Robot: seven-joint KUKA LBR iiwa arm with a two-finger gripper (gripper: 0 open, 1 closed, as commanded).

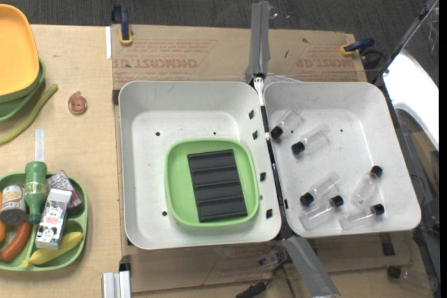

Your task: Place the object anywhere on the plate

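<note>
Six vials (312, 140) lie scattered, axes varied.

Green plate (179, 174) under a ribbed black block (216, 185) — white bins (140, 115), clear black-capped vials (318, 186).

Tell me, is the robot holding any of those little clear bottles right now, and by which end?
Nothing is seen being held. The clear vials with black caps all lie loose in the right bin, and the green plate in the left bin carries only a dark ridged block.
</note>
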